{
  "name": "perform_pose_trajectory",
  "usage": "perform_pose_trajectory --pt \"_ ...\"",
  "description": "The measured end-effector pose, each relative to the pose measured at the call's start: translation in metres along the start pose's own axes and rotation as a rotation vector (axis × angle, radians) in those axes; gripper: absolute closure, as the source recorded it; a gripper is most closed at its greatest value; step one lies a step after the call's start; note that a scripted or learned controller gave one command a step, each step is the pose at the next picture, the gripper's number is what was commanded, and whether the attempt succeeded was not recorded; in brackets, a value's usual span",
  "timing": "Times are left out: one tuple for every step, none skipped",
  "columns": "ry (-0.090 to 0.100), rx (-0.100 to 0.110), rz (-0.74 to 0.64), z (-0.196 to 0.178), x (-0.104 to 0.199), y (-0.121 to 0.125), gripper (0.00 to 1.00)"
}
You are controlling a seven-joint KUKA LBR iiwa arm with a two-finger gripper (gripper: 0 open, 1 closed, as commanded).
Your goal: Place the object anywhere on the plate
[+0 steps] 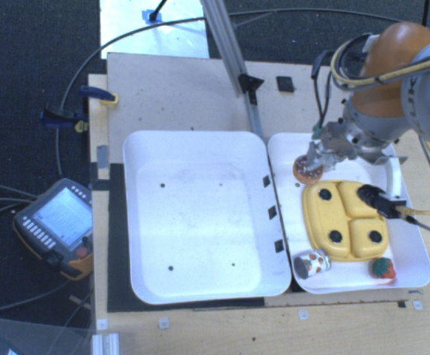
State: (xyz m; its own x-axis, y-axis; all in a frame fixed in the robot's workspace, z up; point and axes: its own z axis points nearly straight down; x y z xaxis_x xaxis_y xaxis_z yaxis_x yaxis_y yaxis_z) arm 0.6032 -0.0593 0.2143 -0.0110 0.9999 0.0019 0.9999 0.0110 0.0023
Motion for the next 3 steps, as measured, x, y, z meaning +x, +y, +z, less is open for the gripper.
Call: perform_pose_trajectory --pt "0.001 -0.001 0.0 -0.002 0.06 0.011 1.0" --pt "0.001 0.0 0.0 -0.013 0.118 0.016 1.0" --pt "0.001 0.0 0.001 -0.022 0.175 0.014 1.0"
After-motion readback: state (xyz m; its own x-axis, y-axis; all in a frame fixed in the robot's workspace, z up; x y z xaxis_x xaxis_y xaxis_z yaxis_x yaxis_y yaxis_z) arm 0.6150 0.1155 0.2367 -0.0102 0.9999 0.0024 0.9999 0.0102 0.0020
